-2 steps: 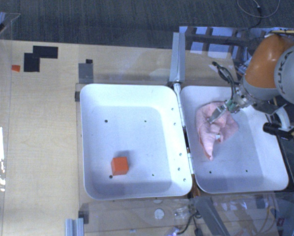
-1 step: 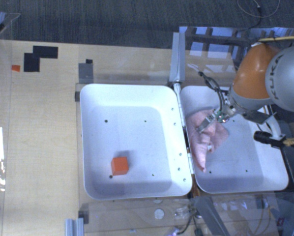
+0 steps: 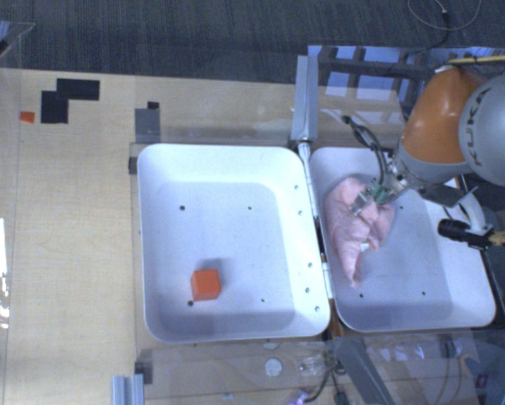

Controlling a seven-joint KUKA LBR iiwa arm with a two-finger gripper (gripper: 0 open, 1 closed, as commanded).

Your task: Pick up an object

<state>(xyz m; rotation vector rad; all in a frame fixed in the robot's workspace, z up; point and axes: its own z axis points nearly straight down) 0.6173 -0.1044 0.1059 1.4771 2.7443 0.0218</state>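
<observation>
Camera view: arm [image 3: 455,125] reaches leftward; fingers [image 3: 379,194] press onto pink cloth [image 3: 358,226]; their spread unclear.

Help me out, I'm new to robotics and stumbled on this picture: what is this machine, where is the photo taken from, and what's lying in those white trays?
One fixed camera looks down at a slant on a wooden bench. The grey and orange shape at the right is a robot arm. At its tip is a pincer, reaching down onto a soft pink object, like crumpled cloth, lying in the right bin. The view is too coarse to tell whether the pincer has gripped it. The left bin holds a small orange cube. The program's job is simply to pick something up.
</observation>
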